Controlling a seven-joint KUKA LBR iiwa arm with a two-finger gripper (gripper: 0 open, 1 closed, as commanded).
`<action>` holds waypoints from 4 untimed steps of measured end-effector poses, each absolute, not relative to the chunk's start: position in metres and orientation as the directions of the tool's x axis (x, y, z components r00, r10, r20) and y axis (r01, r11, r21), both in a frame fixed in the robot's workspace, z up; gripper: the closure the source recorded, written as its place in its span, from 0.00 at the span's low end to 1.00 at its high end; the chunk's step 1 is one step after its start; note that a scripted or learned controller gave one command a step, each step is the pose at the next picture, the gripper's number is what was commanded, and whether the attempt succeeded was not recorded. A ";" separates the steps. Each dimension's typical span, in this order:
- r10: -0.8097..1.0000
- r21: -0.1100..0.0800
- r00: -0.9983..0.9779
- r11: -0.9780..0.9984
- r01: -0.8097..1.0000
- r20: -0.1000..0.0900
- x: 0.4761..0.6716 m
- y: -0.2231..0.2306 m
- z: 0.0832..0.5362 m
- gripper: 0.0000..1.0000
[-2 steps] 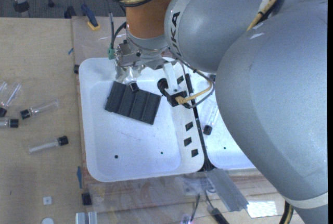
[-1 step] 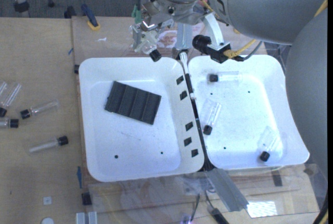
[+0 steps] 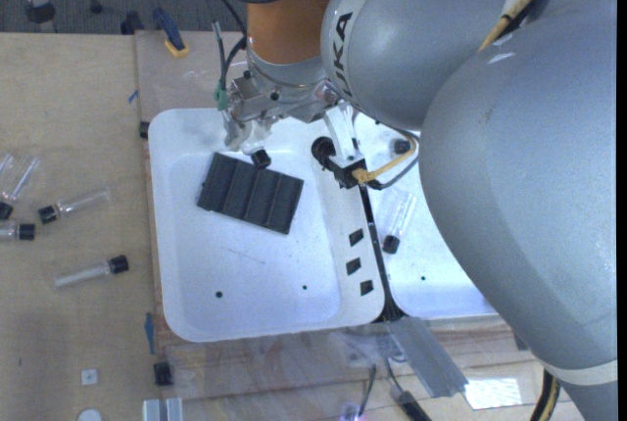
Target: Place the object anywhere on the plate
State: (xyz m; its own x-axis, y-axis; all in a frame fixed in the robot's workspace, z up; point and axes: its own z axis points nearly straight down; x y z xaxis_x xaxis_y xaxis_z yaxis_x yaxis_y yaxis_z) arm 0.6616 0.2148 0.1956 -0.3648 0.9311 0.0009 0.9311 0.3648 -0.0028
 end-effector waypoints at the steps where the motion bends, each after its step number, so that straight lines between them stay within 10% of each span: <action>1: 0.994 0.001 -0.112 0.112 0.994 0.000 0.667 0.194 0.321 1.00; 2: 0.999 -0.005 -0.042 0.042 0.999 -0.001 0.665 0.221 0.251 1.00; 4: 0.549 0.001 0.836 -0.836 0.549 0.003 0.639 0.224 0.416 1.00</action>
